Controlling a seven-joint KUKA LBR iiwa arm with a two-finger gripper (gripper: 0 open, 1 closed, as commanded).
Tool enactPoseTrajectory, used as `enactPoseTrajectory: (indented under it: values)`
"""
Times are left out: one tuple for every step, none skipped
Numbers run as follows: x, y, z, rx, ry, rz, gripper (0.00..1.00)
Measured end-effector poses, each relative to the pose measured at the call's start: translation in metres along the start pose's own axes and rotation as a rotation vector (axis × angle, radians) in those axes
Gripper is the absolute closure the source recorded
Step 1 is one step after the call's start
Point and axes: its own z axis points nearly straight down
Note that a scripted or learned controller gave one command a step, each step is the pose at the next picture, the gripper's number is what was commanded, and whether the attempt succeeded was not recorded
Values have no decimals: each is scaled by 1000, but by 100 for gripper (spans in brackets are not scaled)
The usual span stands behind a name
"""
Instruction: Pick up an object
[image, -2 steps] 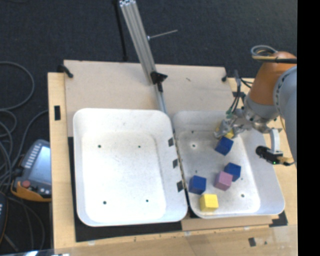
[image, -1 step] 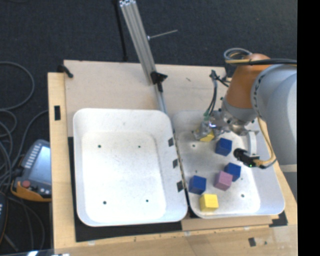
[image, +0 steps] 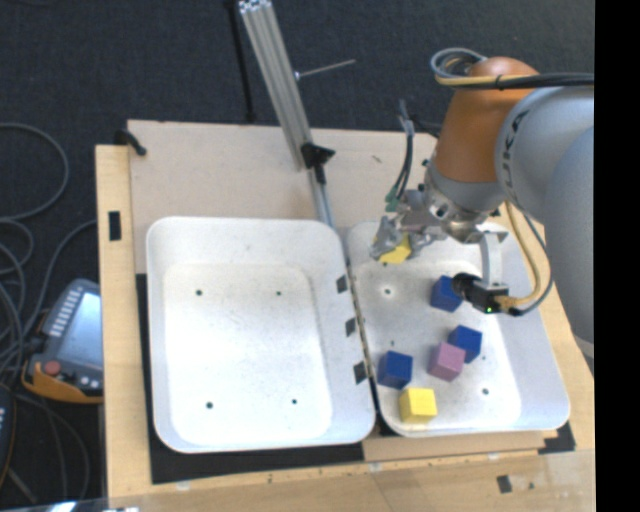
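Yellow object sits in the right bin, at its far corner beside the divide from the left bin, directly beneath the jaws, which hang just above it. It looks like a small, flat, bright yellow piece, partly hidden, long axis unclear. Whether the jaws are wide or narrow I cannot tell. Further from that corner lie three blue cubes, a purple cube and a yellow cube

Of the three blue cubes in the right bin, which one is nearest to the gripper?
The blue cube at the top, just below the gripper. The other two blue cubes lie lower, flanking the purple cube.
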Motion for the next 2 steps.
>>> enactPoseTrajectory:
  values:
    - [56,-2,6,9,1,1,100]
    - [110,-30,-17,8,1,0,100]
